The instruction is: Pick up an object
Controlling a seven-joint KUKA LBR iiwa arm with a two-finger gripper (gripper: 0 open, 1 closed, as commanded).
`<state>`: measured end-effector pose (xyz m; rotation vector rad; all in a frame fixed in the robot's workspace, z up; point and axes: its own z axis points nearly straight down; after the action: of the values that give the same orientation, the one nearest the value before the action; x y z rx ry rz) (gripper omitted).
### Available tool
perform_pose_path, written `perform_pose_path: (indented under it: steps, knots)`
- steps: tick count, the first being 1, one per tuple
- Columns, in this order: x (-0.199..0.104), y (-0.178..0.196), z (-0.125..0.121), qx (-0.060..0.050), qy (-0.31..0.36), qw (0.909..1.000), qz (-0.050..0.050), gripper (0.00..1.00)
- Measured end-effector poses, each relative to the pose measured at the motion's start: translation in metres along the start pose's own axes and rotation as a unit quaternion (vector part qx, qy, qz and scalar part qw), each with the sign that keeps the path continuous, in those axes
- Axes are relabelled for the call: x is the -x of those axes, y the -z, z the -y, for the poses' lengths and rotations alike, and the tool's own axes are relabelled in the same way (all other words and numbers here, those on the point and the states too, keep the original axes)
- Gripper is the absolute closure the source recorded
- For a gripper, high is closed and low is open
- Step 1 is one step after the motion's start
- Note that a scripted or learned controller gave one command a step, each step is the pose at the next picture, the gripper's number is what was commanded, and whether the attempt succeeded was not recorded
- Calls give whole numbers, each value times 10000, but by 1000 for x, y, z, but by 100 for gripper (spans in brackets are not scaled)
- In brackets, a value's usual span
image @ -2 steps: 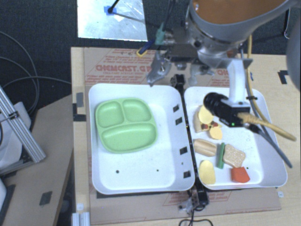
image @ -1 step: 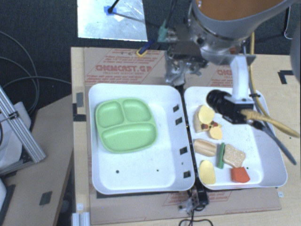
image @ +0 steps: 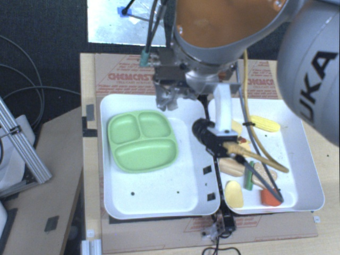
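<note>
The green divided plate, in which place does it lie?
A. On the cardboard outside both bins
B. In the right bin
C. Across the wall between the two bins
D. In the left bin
D: the green divided plate lies flat on the floor of the left bin, apart from the small food items in the right bin.

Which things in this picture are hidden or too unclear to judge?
- Gripper: blurred in the camera view, finger state unreadable.
- Right bin: its far end is covered by the arm.
- Orange item and yellow corn-like toy: cables cross the heap, so the exact kinds are unsure.
</note>
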<state>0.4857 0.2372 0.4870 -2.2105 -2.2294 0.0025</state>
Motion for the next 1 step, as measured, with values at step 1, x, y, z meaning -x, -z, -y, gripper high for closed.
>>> perform_pose_path:
  steps: [1]
  knots:
    - [39,-88,-33,-16,-60,10000,20,100]
